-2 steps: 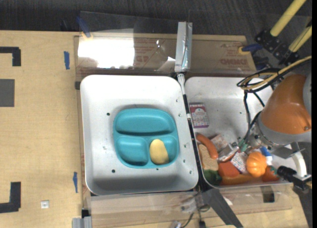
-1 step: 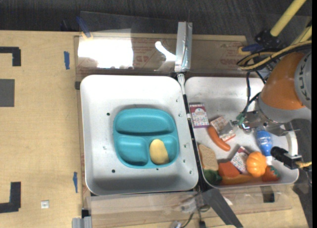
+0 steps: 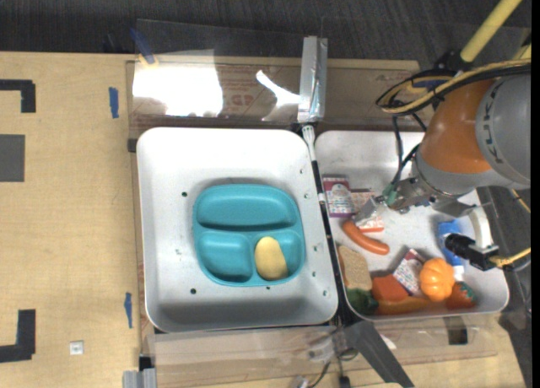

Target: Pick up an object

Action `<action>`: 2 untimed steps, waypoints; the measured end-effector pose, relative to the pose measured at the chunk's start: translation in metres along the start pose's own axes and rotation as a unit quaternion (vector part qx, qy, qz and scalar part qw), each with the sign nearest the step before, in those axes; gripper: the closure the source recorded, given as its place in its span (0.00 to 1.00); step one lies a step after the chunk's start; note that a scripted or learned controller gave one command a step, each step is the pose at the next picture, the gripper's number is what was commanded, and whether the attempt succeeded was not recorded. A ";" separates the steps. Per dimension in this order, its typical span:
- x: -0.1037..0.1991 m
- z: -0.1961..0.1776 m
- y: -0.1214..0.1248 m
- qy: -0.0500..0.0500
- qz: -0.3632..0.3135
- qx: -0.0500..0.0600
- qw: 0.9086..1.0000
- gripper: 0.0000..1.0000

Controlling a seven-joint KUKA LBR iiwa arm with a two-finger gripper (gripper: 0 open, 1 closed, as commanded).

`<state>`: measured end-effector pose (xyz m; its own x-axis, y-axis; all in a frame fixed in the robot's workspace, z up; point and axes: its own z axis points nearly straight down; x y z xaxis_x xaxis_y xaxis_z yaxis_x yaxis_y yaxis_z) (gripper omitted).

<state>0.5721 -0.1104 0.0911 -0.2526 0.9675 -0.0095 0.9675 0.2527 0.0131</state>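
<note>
The right bin (image 3: 363, 152) holds several small items. A red sausage (image 3: 365, 239) lies near its middle, with a white and red packet (image 3: 337, 196) to its upper left. An orange fruit (image 3: 438, 279), a carrot (image 3: 396, 292) and a small printed box (image 3: 408, 270) crowd the front edge. A blue item (image 3: 456, 243) lies at the right. My gripper (image 3: 395, 197) hangs low over the bin's middle, just above and right of the sausage, next to a small pale wrapper (image 3: 369, 209). Nothing shows as held.
The left bin (image 3: 169, 167) carries a teal divided tray (image 3: 245, 209) with a yellow potato-like piece (image 3: 270, 257) in its front right compartment. A tan slice (image 3: 357, 268) and a green item (image 3: 363, 299) lie at the right bin's front left. Cables (image 3: 413, 91) trail behind the arm.
</note>
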 end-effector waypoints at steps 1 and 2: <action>0.000 -0.011 0.002 0.001 0.000 -0.003 1.000 1.00; 0.021 -0.146 0.028 0.003 0.129 0.007 0.992 1.00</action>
<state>0.5920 -0.0817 0.2372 0.0025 1.0000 -0.0014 1.0000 -0.0025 0.0002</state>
